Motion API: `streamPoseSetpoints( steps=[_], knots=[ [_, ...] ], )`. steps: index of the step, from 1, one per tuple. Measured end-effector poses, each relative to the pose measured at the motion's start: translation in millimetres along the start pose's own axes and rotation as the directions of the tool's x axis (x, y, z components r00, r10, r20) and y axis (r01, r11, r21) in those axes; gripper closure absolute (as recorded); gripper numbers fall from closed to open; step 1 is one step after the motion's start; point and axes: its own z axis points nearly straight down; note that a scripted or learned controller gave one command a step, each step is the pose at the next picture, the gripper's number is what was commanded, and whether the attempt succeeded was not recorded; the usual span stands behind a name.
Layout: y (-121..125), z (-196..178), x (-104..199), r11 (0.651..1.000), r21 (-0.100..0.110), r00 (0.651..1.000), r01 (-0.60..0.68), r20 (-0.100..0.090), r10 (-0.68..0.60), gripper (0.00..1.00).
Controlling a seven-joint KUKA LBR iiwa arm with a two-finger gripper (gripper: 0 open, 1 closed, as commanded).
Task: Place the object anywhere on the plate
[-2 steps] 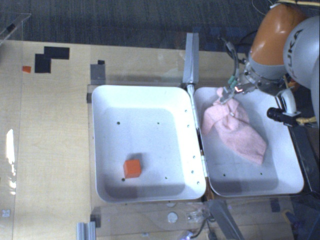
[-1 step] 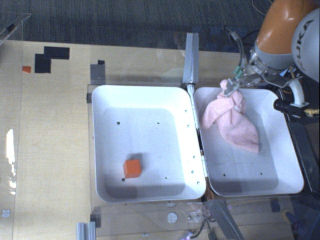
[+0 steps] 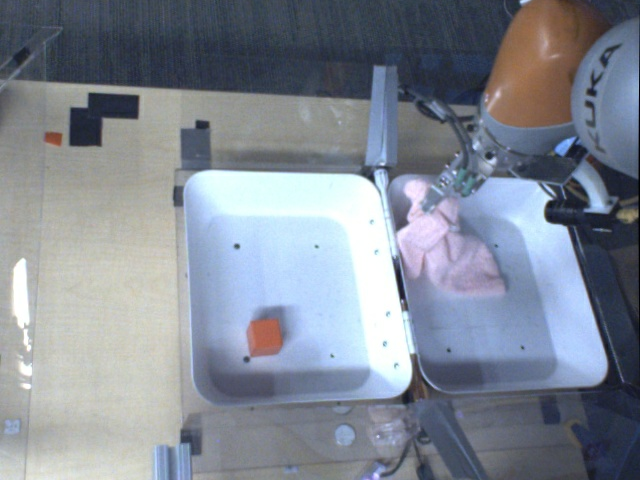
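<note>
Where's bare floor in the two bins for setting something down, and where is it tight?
The left white bin is bare but for the small orange block near its front. In the right white bin, floor is free in front of the crumpled pink cloth. The back-left corner is crowded: the gripper meets the cloth there.

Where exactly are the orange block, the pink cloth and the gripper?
orange block (image 3: 265, 337): camera view, its top face.
pink cloth (image 3: 452, 259): camera view, middle of the heap.
gripper (image 3: 447, 188): camera view, at its fingertips.
</note>
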Motion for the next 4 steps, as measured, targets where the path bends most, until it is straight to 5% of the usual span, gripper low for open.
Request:
streamPoseSetpoints(
  steps=[1, 2, 4],
  knots=[
    [17, 9, 52, 0.92, 0.0, 0.92, 0.392, -0.003, -0.392, 1.0],
    [23, 13, 98, 0.704, -0.003, 0.704, 0.71, -0.002, -0.71, 1.0],
    [51, 4, 195, 0.701, -0.004, 0.701, 0.713, -0.002, -0.713, 1.0]
  ],
)
